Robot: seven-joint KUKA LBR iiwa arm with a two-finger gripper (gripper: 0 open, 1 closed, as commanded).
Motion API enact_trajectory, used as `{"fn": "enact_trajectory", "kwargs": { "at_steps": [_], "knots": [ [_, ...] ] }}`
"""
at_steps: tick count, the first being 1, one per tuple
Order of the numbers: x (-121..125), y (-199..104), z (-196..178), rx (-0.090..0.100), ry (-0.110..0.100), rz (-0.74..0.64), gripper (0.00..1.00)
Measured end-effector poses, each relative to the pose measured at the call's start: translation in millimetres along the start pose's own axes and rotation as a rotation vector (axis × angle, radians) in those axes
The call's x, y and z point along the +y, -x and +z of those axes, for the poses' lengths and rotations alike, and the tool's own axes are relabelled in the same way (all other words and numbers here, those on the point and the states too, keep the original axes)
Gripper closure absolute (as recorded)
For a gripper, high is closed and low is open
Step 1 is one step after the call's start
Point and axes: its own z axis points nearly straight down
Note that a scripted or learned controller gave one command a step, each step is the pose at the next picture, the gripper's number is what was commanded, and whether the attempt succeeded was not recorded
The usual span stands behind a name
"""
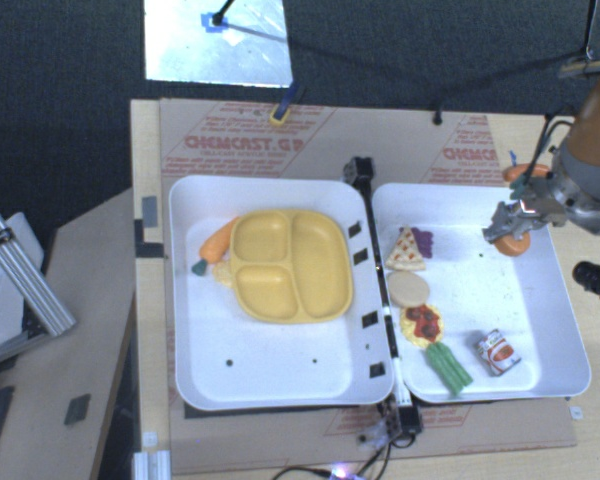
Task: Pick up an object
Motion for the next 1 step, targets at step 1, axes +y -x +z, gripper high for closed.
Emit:
{"fn": "enact_trajectory", "kwargs": {
  "at_steps": [1],
  "knots": [
    [16.2, -41.5, -0.8, 0.001, 0.001, -0.003, 1.0]
  ]
}}
